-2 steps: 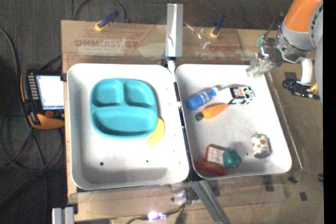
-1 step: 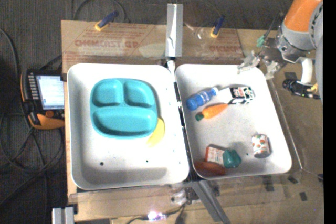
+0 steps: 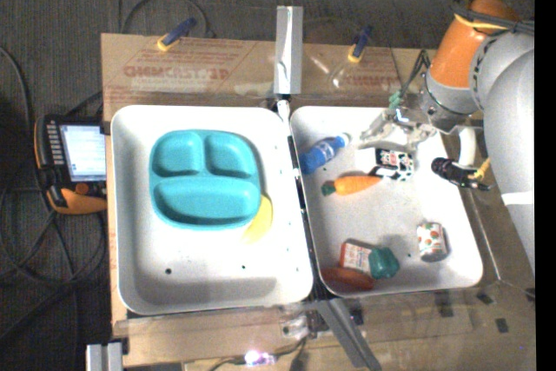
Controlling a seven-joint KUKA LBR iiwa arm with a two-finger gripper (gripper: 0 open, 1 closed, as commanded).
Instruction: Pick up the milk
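From above, a brown cardboard-covered surface [image 3: 208, 69] carries two white bins side by side, with dark carpet and loose cables around it. The left bin [image 3: 139, 274] holds a teal divided tray [image 3: 205, 178] with a yellow piece [image 3: 260, 221] at its right edge. In the right bin [image 3: 452, 269], the milk [image 3: 394, 162], a small carton with black-and-white patches, lies near the far wall, just beside a carrot [image 3: 354, 184]. The pincer [image 3: 397, 131] hangs just above the carton; whether it is open I cannot tell. A blue bottle [image 3: 321, 153], a small can [image 3: 432, 241] and a red packet [image 3: 355, 256] lie nearby. A handheld pendant [image 3: 74, 161] sits to the left.
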